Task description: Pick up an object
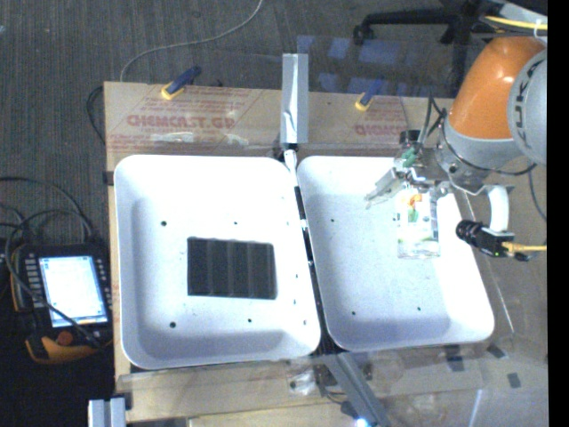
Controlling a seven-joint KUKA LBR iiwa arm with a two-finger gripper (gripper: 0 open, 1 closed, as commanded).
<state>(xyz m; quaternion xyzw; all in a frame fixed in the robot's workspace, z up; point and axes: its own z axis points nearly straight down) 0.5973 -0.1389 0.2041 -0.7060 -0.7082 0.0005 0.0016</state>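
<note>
A flat black rectangular object (231, 268) with ribbed panels lies in the middle of the left bin (142, 185). In the right bin (356, 274), near its far right side, lies a small clear item (418, 245) with orange and green marks at its upper end. My gripper (401, 218) hangs low over that spot, below the orange band of the arm (493, 78). Its two pale fingers are spread apart, one (380, 189) slanting left and the other pointing down beside the clear item. Nothing is pinched between them.
A metal divider post (294, 96) stands at the far end between the bins. A black fitting with a yellow cable (484, 236) sticks out at the right bin's right rim. A handheld screen unit (67, 290) lies on the floor to the left.
</note>
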